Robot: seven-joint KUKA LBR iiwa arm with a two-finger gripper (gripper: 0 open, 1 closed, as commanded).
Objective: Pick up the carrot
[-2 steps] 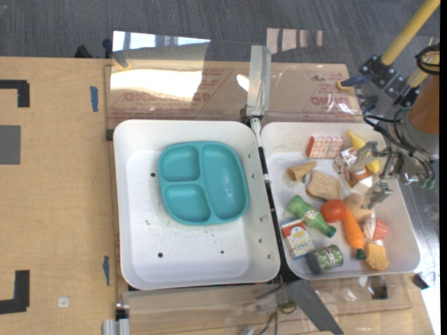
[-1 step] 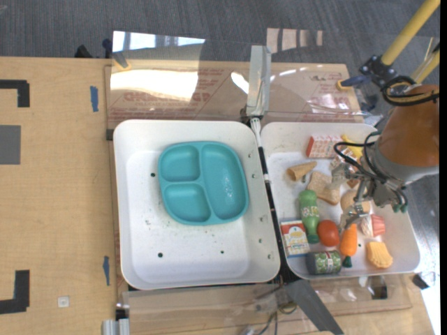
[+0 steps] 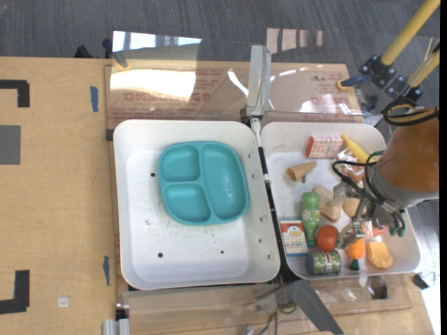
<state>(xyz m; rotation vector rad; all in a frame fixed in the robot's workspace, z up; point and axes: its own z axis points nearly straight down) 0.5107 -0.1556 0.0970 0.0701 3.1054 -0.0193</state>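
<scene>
The carrot (image 3: 356,249) is a small orange piece with a green tip, lying near the front of the right bin (image 3: 279,149). My gripper (image 3: 364,227) hangs at the end of the grey arm with the orange band (image 3: 416,160), just above and behind the carrot and very close to it. Cables and the wrist body cover the gripper's tips, and I cannot tell whether it touches the carrot.
Around the carrot lie a tomato (image 3: 326,238), a green can (image 3: 323,262), a yellow-orange wedge (image 3: 380,255), a green bottle (image 3: 309,211), a juice carton (image 3: 293,236), bread pieces (image 3: 329,202), a cone (image 3: 302,171), a red box (image 3: 325,146) and a banana (image 3: 355,147). A teal divided plate (image 3: 203,182) sits in the left bin (image 3: 133,208).
</scene>
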